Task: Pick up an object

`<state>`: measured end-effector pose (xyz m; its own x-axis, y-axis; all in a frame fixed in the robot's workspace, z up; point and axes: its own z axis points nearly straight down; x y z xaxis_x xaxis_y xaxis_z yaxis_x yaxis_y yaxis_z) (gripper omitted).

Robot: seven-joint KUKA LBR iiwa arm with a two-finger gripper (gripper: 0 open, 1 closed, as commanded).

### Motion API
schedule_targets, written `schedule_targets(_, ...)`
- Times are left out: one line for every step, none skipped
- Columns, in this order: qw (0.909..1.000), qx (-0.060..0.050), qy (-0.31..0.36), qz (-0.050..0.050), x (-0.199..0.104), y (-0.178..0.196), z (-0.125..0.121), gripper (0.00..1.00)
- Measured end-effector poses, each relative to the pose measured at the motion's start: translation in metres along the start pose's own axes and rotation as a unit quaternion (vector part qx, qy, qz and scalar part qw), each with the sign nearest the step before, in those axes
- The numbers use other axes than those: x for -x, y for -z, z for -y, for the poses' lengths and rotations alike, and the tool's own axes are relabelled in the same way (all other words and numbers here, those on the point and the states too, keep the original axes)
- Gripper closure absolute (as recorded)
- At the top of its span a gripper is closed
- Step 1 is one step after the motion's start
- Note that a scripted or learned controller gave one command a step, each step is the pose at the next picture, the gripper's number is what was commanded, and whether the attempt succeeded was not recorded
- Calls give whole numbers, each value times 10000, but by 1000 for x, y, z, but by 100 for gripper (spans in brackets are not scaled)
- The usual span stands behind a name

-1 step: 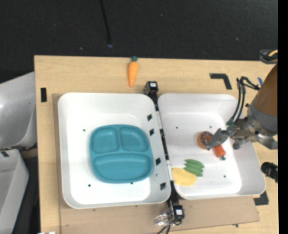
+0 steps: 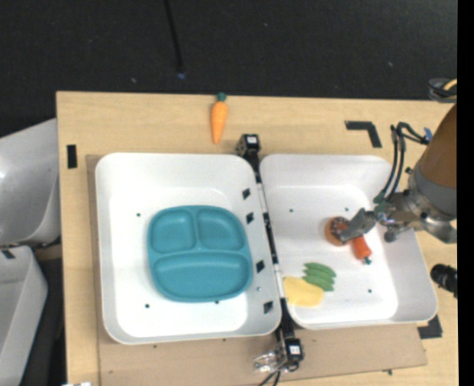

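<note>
No readable writing, brand or label anywhere in view; objs are plain toys & the bins are unmarked.

Bench (image 2: 140, 123) is light wood w/ two shallow white bins side by side. Left bin (image 2: 116, 296) holds a teal divided plate (image 2: 198, 252), three compartments, lying flat approx mid-bin. Right bin (image 2: 317, 175) holds the small stuff: a brown-red round obj (image 2: 334, 230) right-centre, an orange-red piece (image 2: 362, 248) just beside it to the right, a green pea pod (image 2: 319, 275) lower down, and a yellow piece (image 2: 304, 293) touching the pod's lower-left side, near the bin's front-left corner.

A toy carrot (image 2: 218, 119), orange w/ green top, lies on the bare bench behind the bins, outside both, near the divide.

Arm comes in from the right, orange band at the frame edge, dark cables looping above the wrist. Gripper (image 2: 354, 226) sits low over the right bin, its tip right at the brown-red obj, overlapping its right edge; the orange-red piece lies just under/beside the fingers. Can't tell if the fingers are spread or pressed together, or whether anything is actually pinched: too small & blurred.
</note>
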<state>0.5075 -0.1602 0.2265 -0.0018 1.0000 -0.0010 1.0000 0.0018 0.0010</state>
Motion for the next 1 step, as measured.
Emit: schedule_targets(10000,-19,-8,-3,-3,-53,-10,0)
